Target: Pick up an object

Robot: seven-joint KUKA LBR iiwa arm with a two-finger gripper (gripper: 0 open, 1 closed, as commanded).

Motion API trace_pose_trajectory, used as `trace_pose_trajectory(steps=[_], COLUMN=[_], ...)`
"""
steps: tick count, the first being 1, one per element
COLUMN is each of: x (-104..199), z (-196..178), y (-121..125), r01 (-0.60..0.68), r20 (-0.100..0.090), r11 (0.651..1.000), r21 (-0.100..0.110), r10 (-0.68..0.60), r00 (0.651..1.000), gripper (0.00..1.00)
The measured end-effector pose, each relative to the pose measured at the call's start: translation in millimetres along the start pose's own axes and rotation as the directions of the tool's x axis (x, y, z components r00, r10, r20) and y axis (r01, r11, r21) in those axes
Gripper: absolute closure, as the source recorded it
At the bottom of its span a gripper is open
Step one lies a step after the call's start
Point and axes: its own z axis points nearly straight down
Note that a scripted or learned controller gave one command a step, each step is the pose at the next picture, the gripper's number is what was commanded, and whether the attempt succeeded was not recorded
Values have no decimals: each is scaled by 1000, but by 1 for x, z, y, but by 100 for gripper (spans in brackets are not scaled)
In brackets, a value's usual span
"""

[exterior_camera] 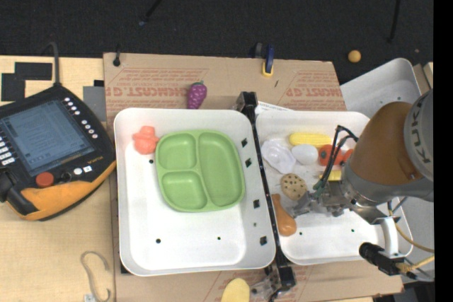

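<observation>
Round tan speckled cookie-like object [292,185] sits near the left wall of the right white bin [340,245], orange oval piece [285,221] just below it. Gripper [316,202] low over bin middle, just right of the cookie; finger spread can't tell. Green three-compartment plastic tray [199,171] in left white bin [184,244].
</observation>
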Motion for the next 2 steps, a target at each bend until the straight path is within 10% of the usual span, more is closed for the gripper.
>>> trace_pose_trajectory(steps=[1,2], x=[2,0], z=[23,12], y=[0,0], r01=[0,-10], r20=[2,1], r11=[1000,1000], r21=[-5,-6], r10=[0,10], r00=[1000,1000], gripper=[0,100])
